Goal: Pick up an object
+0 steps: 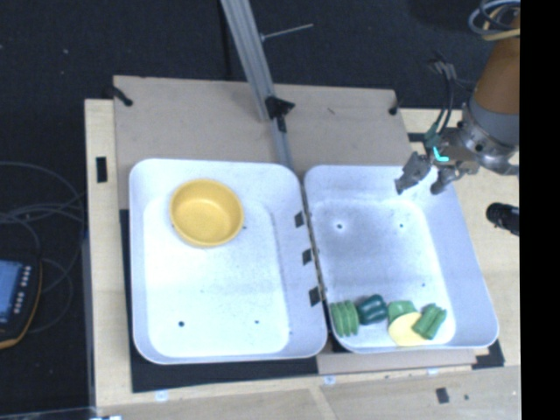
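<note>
two shallow white bins are seen from above, set side by side on a pale wooden bench [105, 234]. the left bin [219, 322] is taken here as the landmark. inside it, toward its far left corner, a yellow bowl [206, 212] is seen sitting upright, open side up; the remainder of its floor is shown as speckled white.

just to the right of the left bin, touching along a shared edge, the right bin [394, 234] is placed. a cluster of small toys is gathered at its near edge, well to the right of the landmark's near right corner: a ribbed green piece [344, 317], a darker teal piece [372, 309] just beside it, a small green piece [401, 308], a pale yellow round piece [404, 329], and another green piece [430, 321] resting against the yellow one.

farther right, and toward the far side, the gripper [423, 177] is seen above the far right corner of the right bin, well apart from the toys. its two fingers [409, 178] are seen spread apart with nothing between them. the grey arm with its orange band [500, 81] is seen entering from the right.
</note>
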`<state>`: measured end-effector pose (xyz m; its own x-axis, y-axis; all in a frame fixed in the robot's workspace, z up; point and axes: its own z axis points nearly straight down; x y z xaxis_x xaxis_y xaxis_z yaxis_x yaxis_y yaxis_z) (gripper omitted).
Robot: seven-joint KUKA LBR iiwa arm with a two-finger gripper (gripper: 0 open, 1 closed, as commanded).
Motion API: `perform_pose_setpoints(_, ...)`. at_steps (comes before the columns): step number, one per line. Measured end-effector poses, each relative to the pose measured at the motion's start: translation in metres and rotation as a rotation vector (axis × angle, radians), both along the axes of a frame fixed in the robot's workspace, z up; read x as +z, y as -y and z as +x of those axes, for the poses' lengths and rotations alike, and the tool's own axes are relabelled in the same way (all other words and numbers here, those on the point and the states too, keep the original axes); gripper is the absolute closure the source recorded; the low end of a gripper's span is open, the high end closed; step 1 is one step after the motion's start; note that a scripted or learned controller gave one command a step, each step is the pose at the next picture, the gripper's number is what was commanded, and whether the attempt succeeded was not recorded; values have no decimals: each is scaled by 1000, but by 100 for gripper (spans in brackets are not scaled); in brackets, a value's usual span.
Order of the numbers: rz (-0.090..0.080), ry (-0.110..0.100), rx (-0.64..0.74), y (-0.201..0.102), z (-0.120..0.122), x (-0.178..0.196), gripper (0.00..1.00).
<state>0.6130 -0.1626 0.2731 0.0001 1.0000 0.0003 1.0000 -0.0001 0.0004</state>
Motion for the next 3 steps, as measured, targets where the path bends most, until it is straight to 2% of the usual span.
perform_pose_setpoints(1,0,0,0,0,0,0,0)
perform_pose_setpoints(2,0,-4,0,-9,-2,-48,0)
perform_pose_setpoints(3,0,-5,-1,-5,-3,-110,0)
